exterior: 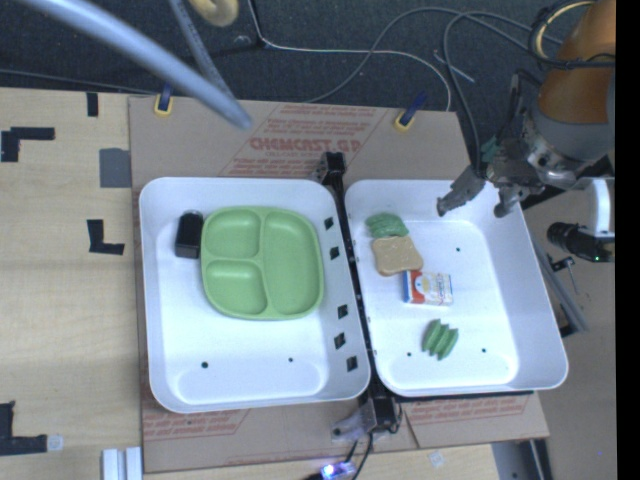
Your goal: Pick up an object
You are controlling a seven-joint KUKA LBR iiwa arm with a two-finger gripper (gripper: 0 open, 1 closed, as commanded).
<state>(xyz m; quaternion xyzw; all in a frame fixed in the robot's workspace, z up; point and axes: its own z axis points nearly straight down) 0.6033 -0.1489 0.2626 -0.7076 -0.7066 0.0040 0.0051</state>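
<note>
My gripper [482, 199] hangs over the upper right corner of the right bin [500, 268], open, its two dark fingers spread with nothing between them. Below and left of it in that bin lie a green leafy piece [386, 225], a tan slice of bread [396, 256], a small red, white and blue carton [428, 288] and a green pea pod [439, 339]. All of these lie apart from the gripper. The left bin [170, 298] holds a green divided plate [263, 263] and a small black block [188, 235] at the plate's left.
A black divider with clips [345, 268] runs between the two bins. Both bins rest on a cardboard sheet [300, 133] on the wooden bench. Cables [420, 38] trail across the dark area at the back. A grey bar [120, 38] crosses the upper left.
</note>
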